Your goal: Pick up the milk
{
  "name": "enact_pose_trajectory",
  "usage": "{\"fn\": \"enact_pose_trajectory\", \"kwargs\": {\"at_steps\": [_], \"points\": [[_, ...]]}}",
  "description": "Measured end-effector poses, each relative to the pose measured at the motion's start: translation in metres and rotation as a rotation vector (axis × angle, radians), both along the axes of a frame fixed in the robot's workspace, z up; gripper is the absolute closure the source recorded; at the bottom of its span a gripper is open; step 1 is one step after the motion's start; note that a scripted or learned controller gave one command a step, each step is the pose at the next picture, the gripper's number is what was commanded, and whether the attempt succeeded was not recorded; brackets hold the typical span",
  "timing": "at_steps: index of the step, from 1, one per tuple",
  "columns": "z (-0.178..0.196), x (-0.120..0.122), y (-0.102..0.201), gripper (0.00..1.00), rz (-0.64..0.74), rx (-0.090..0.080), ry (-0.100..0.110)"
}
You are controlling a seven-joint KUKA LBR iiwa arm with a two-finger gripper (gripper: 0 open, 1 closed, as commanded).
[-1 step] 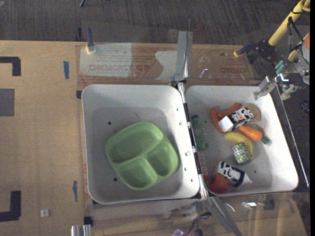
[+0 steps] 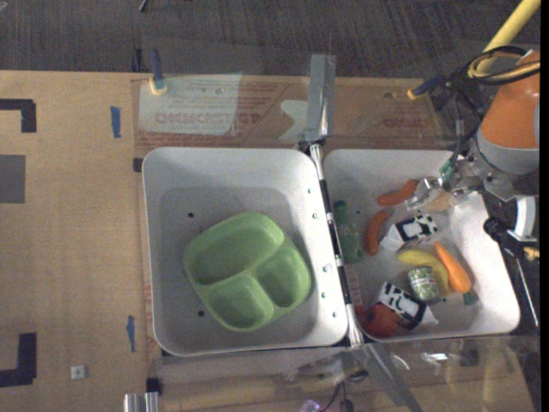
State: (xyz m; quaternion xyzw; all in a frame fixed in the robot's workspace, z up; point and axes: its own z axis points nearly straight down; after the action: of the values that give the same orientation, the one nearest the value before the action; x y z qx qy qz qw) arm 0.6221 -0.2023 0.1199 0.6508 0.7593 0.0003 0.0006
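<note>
Cardboard bench (image 2: 69, 230), print unreadable; end effector (image 2: 437, 191) above cow-patterned milk (image 2: 418, 227) in right bin (image 2: 493, 316), grip state unclear.

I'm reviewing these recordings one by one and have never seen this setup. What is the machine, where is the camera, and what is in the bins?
One camera looks down at a slant on a bench with two white bins. The grey arm with an orange band reaches in from the right; its gripper hangs over the right bin. I cannot tell whether it holds anything. That bin holds toy food: two black-and-white milk cartons, a banana, a carrot, sausages and a small can. The left bin holds a green divided plate.
</note>
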Motion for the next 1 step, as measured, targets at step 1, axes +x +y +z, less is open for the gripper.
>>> {"fn": "enact_pose_trajectory", "kwargs": {"at_steps": [1], "points": [[-0.0019, -0.0623, -0.0166, 0.00, -0.035, 0.006, 0.001]]}}
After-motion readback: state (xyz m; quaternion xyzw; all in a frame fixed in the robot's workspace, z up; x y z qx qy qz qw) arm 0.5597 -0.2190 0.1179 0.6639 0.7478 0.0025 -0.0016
